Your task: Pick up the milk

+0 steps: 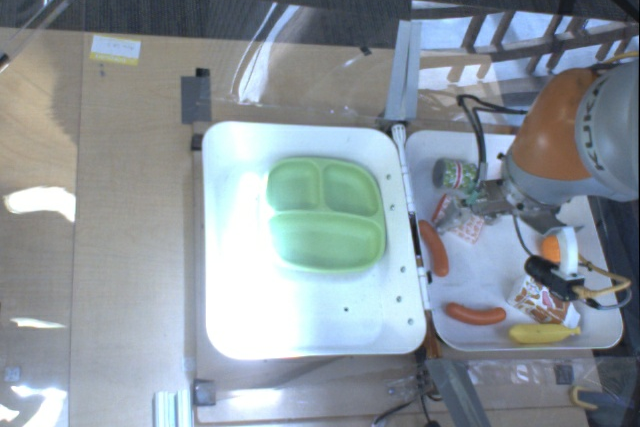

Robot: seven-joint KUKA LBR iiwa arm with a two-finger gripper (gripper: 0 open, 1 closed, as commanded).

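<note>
One camera view serves this inspection, taken from above the bench at a slant. Two white bins sit side by side: the left bin (225, 315) bears a green divided plate (325, 215), and the right bin (590, 340) bears the loose goods. The milk (543, 299) is judged to be the small white carton with brown-red print, near the front right corner of the right bin, just behind a banana (543, 334). The gripper (468, 207) stands at the far left of that bin, well apart from the carton, above a red-and-white packet (466, 228) and just beside a green-and-red can (456, 176). Whether it is released or clenched cannot be told; nothing is seen held. Two sausages (434, 248) (476, 314) lie towards the front left, and an orange item (551, 246) lies partly under the arm. Step in hand, by judgement: approach only, with the pick not yet made. The next move calls for travel across the bin to the carton, then a descent clear of the banana and the arm's cable. Writing: a yellow label (115, 48) on the bench, the can's wrap and the carton's print are all too small to read; no brand can be confirmed.
</note>
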